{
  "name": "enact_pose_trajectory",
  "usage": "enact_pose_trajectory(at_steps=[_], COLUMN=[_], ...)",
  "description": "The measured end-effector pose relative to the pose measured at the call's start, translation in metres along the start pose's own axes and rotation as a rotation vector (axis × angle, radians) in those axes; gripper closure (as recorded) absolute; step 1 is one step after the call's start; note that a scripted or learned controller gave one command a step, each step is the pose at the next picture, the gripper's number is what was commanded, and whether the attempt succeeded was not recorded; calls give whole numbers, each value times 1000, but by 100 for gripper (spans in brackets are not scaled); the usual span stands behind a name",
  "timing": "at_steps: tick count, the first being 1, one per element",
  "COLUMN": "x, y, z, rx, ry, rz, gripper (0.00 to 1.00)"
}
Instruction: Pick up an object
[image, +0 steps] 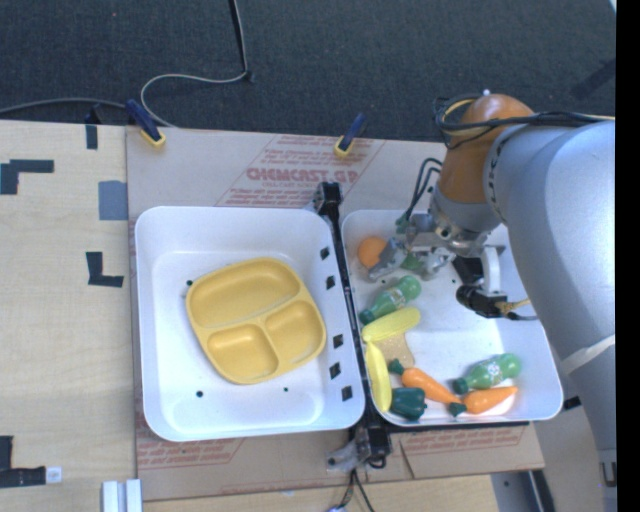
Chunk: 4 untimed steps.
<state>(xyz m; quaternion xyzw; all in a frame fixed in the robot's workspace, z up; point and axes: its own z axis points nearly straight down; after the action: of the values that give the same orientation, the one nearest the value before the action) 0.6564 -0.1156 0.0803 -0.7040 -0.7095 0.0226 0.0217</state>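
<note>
My gripper (405, 252) hangs low over the far part of the right bin (535, 345), under the grey arm with its orange band. Just to its left an orange round fruit (371, 250) lies by the bin's left wall, close to the gripper. A green bottle (394, 295) lies right below the gripper. Further forward lie a yellow corn cob (391, 322), a tan slice (398, 350), a banana (377, 374), a carrot (430, 384), a dark green pepper (407, 403), a second green bottle (490, 370) and an orange piece (490, 401).
The left bin (160, 300) holds a yellow divided plate (257, 318). A black divider (338, 290) runs between the two bins. The arm covers the right bin's far right corner. Cardboard lies under the bins, with cables behind.
</note>
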Motion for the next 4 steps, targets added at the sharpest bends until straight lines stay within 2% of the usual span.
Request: enact_pose_trajectory(at_steps=[1, 4], x=[4, 1], y=[0, 0], z=[0, 0], rx=[-1, 0], ry=[-7, 1], rz=[3, 0], gripper=[0, 0])
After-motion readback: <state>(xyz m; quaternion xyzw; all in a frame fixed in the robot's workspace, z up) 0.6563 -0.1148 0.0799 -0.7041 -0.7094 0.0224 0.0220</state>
